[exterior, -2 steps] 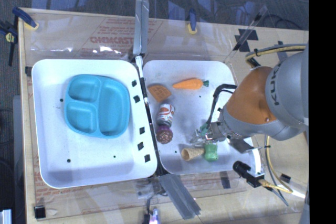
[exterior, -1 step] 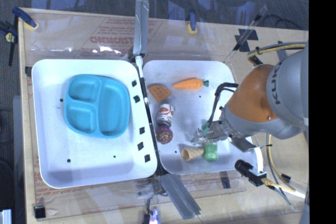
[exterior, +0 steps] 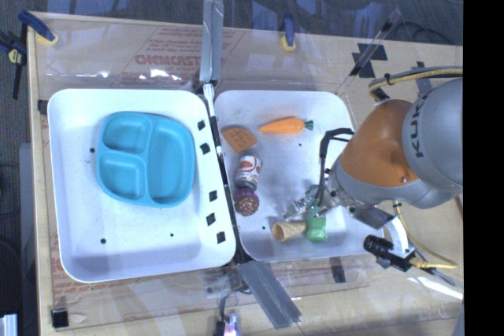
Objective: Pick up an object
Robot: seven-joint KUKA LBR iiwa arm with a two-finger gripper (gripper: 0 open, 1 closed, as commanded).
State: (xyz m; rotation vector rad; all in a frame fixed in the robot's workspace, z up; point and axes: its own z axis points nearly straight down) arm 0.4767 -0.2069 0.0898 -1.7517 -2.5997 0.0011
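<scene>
In the right bin point(exterior: 276, 102) lie an orange carrot point(exterior: 282, 126), a brown cracker-like piece point(exterior: 239, 138), a small can point(exterior: 247, 168) with a dark round end point(exterior: 246, 203), a tan cone point(exterior: 288, 230) and a green object point(exterior: 316, 228). My gripper point(exterior: 309, 206) reaches down into the bin's near right part, just above the green object and beside the cone. Nothing visibly sits between its fingers from this angle.
The left bin point(exterior: 71, 224) holds a blue divided plate point(exterior: 146, 159). The arm's orange band point(exterior: 378, 153) and grey body overhang the right bin's right edge. A black cable point(exterior: 331, 139) loops above the gripper. A metal divider point(exterior: 211, 43) stands between the bins.
</scene>
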